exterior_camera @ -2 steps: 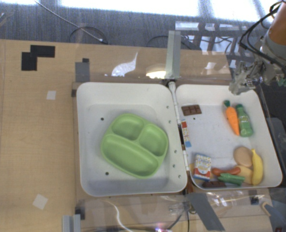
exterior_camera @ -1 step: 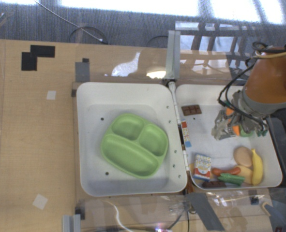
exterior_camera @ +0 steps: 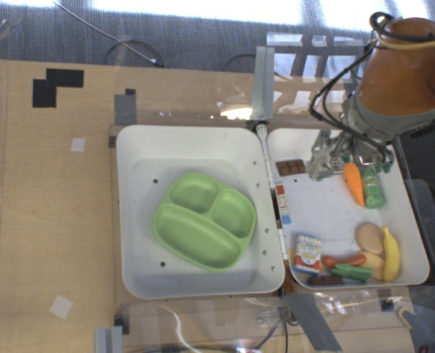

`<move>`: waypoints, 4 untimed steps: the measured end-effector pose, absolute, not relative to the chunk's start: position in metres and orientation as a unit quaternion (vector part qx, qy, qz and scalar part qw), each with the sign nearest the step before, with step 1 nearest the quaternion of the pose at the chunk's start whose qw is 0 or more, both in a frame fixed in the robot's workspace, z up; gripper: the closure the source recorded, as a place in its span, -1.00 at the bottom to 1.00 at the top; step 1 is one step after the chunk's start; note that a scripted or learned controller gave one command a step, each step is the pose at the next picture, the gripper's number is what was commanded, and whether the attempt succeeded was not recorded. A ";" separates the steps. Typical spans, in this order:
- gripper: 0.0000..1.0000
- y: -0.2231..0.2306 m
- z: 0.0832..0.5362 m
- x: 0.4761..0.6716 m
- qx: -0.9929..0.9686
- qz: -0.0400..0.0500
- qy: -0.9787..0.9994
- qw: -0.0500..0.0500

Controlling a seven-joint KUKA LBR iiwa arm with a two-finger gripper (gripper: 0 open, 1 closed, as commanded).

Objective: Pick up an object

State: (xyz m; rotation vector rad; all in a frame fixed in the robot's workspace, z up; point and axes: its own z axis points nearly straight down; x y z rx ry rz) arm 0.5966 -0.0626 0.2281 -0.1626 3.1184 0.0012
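At the near edge of the right bin (exterior_camera: 408, 271), a cluster of toy foods is lying together: a small snack box (exterior_camera: 308, 253) standing near the divider, a dark chocolate piece (exterior_camera: 324, 279) and a green bean pod (exterior_camera: 352, 272) beside a red pepper (exterior_camera: 344, 260), then a yellow banana (exterior_camera: 391, 254) curving along the right wall and touching a tan egg-shaped piece (exterior_camera: 369, 237). In the left bin (exterior_camera: 132, 197), a green divided plate (exterior_camera: 204, 220) is resting near the middle, tilted diagonally, with its three compartments bare. Farther back in the right bin, an orange carrot (exterior_camera: 355, 183) is lying just beside a green bottle-like object (exterior_camera: 373, 192), the two touching or nearly so. A brown chocolate bar (exterior_camera: 291, 168) is sitting near the divider at the far left of that bin. The gripper (exterior_camera: 335, 159) is hanging low over the far part of the right bin, just left of the carrot's top; whether its fingers are apart or together I cannot tell, and nothing is visibly sitting between them. The light wooden tabletop (exterior_camera: 48, 234) is stretching away to the left.
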 end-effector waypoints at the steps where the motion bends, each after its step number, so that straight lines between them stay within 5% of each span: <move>1: 1.00 -0.125 0.280 0.585 -0.157 -0.002 0.988 0.006; 2: 1.00 -0.094 0.264 0.564 -0.038 0.000 0.999 0.004; 3: 1.00 -0.136 0.161 0.516 -0.175 0.000 0.985 0.002; 4: 1.00 -0.170 0.092 0.550 -0.152 -0.003 0.988 0.009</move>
